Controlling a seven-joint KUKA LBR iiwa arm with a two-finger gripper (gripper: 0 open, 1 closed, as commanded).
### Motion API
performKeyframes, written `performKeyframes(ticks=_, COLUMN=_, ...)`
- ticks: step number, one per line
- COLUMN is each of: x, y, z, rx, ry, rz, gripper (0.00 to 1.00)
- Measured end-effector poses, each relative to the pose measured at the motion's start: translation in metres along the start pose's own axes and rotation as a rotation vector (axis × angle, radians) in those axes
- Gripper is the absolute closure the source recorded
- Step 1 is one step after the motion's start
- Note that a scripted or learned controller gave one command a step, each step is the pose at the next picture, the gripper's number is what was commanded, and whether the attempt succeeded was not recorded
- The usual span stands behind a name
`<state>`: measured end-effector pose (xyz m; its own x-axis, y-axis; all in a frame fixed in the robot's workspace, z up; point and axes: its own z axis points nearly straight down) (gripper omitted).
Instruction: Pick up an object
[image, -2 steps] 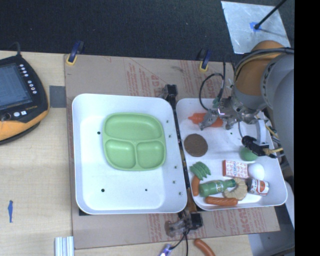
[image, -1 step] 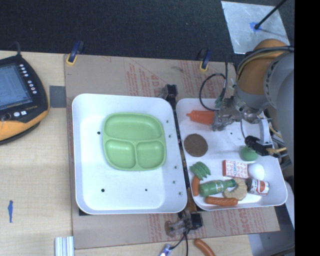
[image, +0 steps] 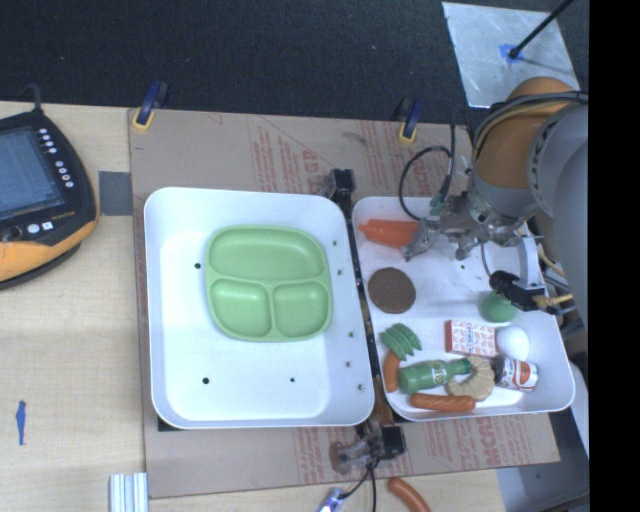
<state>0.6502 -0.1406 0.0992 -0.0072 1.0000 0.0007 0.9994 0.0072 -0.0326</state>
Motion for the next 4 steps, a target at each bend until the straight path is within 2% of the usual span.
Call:
performKeyframes(ticks=1, x=0.033, y=0.000, z=0.012, rx=0.001, ry=0.002, rz=0.001, gripper=0.00)
performKeyframes(ticks=2, x=0.012, y=0.001, z=0.010, rx=-0.001, ry=0.007, rz=0.001, gripper=0.00)
performKeyframes(ticks=3, x=0.017, y=0.001, z=0.011, rx=-0.002, ry=0.003, rz=0.004, gripper=0.00)
performKeyframes(ticks=4, x=-0.006, y=0.001, z=0.010, rx=-0.003, ry=0.007, rz=0.002, gripper=0.00)
